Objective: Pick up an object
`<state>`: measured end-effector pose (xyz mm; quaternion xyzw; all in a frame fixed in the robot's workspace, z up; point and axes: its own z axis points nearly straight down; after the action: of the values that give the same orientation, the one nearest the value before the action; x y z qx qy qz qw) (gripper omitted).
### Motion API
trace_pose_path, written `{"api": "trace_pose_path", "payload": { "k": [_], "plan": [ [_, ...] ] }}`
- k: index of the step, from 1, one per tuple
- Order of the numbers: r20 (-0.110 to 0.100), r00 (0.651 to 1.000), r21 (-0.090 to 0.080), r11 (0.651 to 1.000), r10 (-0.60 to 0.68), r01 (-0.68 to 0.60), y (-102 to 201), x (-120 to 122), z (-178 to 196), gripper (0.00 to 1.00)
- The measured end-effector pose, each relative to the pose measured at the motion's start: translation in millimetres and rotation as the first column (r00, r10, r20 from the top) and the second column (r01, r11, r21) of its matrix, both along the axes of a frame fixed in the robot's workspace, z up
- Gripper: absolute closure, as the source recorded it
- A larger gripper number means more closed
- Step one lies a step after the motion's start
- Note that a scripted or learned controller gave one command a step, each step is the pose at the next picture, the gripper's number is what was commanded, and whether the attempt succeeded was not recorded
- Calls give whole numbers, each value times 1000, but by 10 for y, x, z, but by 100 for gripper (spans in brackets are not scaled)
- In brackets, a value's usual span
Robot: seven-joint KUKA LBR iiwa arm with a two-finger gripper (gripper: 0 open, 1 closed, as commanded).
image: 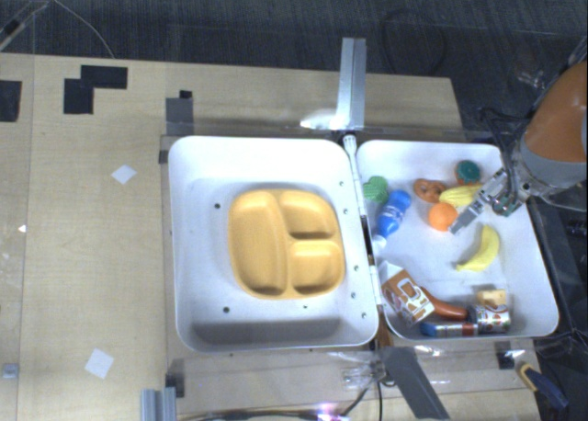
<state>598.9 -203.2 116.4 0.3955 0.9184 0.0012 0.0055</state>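
Observation:
The right bin [533, 254] holds the loose objects. An orange ball [442, 216] lies beside a yellow piece [458, 195], with a brown ring-shaped piece [426, 189] and a teal ball [469, 171] close by. A banana [481, 249] lies just below them, and a blue bottle [393, 212] and a green piece [374, 189] rest near the bin's left wall. My gripper [478, 206] reaches in from the right, low over the bin, between the orange ball and the banana. I see nothing held in it.
The left bin [197, 226] carries a yellow divided tray [283, 243]. Along the right bin's front edge lie a brown-and-white box [408, 297], a red sausage-like piece [444, 307], a small can [491, 320] and a tan block [491, 298]. A metal post [353, 88] stands behind the bins.

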Motion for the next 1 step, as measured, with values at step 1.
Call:
{"api": "trace_pose_path", "payload": {
  "k": [1],
  "plan": [
    [-2, 977, 2, 977, -214, 214, 20, 438, -285, 0]
  ]
}}
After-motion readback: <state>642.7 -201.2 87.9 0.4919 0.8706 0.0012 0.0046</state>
